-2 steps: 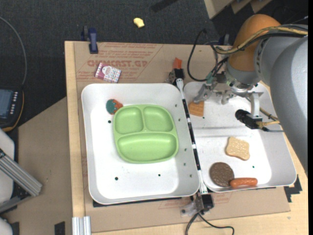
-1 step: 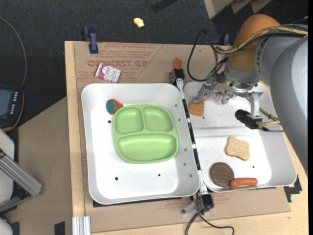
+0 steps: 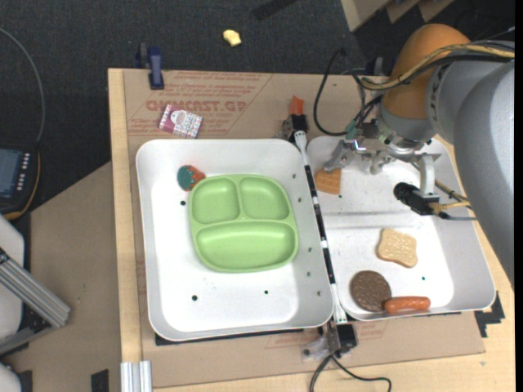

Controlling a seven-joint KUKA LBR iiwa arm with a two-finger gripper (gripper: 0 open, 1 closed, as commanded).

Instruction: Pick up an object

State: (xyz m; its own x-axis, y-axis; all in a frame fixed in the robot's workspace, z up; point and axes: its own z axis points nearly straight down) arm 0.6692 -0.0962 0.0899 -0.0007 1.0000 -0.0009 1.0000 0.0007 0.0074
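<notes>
arm: reaching in from 3 o'clock, gripper (image 3: 365,155) hanging over the 12 o'clock end of the right bin (image 3: 466,276)
fingers: cannot tell whether spread or pressed together
targets: orange block (image 3: 328,182) lying just at 7 o'clock of the gripper; toast piece (image 3: 398,247), brown disc (image 3: 370,289), sausage (image 3: 406,305) sitting toward 6 o'clock
left bin: holding green divided plate (image 3: 242,221)
risk: block is sitting against the bin wall, so a finger is likely catching the rim or nudging it away
</notes>
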